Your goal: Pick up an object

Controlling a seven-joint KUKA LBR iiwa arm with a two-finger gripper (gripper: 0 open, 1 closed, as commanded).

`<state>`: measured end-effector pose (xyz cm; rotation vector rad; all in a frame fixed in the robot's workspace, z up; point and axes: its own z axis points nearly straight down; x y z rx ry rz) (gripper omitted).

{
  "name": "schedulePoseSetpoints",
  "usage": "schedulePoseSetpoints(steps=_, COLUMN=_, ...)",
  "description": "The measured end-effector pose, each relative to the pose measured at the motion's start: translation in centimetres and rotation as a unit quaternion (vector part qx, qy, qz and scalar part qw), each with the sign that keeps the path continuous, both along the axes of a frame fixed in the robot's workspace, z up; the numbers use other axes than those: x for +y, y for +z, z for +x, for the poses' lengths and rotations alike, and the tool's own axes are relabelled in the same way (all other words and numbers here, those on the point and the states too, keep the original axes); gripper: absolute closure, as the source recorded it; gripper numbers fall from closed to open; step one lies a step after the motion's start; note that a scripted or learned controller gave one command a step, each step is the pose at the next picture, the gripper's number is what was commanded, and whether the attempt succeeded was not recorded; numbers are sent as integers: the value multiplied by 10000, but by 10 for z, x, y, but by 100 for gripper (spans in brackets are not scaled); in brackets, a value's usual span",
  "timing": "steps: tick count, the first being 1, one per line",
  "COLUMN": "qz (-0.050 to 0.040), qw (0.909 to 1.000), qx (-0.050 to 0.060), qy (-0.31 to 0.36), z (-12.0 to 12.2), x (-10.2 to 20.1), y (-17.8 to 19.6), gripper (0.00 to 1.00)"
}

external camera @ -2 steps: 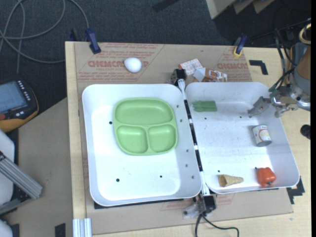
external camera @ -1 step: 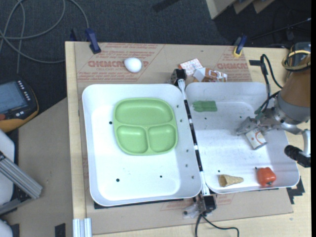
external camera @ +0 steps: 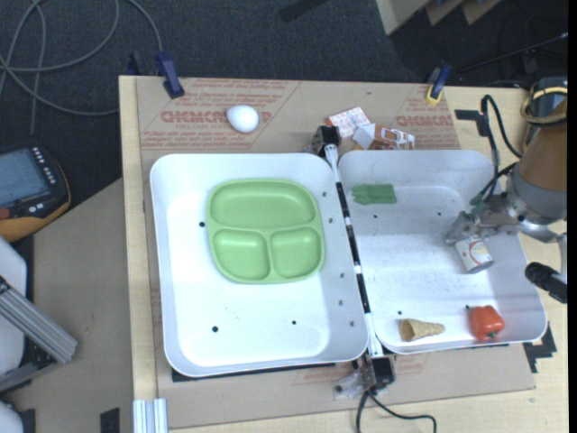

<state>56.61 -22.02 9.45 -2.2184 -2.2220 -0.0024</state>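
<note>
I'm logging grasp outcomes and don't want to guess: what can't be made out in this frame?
- Gripper: too small and blurred in the camera view to judge its fingers or any contact with the small can.
- Arm: cut off by the right edge.
- Packets behind the right bin: print too small.

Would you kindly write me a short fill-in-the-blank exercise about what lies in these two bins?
The divided plate in the left bin is ____.
The plate has ____ compartments.
The ice-cream cone lies in the ____ bin.
The white egg rests on the ____, outside both bins.

Missing words: green; three; right; cardboard
</note>
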Motion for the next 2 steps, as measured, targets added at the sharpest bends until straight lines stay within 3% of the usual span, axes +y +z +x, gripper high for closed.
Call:
schedulePoseSetpoints(steps=1, qz=-12, qw=10000, qx=-15, qy=3, z=11, x=90, y=115, gripper=100)
schedulePoseSetpoints(steps=2, qz=-4, qw=10000, qx=8, qy=-2, z=5, x=153, y=126, gripper=100)
